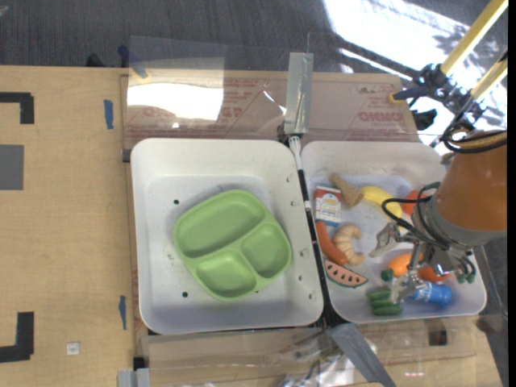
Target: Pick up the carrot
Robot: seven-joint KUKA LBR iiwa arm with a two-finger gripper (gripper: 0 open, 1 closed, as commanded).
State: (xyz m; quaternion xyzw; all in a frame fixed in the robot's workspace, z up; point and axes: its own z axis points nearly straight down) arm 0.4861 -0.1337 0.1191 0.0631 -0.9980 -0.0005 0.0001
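While the arm reaches in from the right, its hand [417, 274] hangs low over the right bin [476, 297]; whether it is open or closed cannot be told.

Right bin, contents: carrot [401, 263], orange, just beside the hand, partly hidden by it; blue item [431, 296]; green pieces [384, 299]; watermelon slice [345, 275]; croissant [349, 243]; banana [374, 193]; small carton [327, 205]. Toys lie crowded, so a clean grasp looks difficult.

Left bin [153, 168]: green divided plate [232, 243], lying flat, well apart from the carrot.
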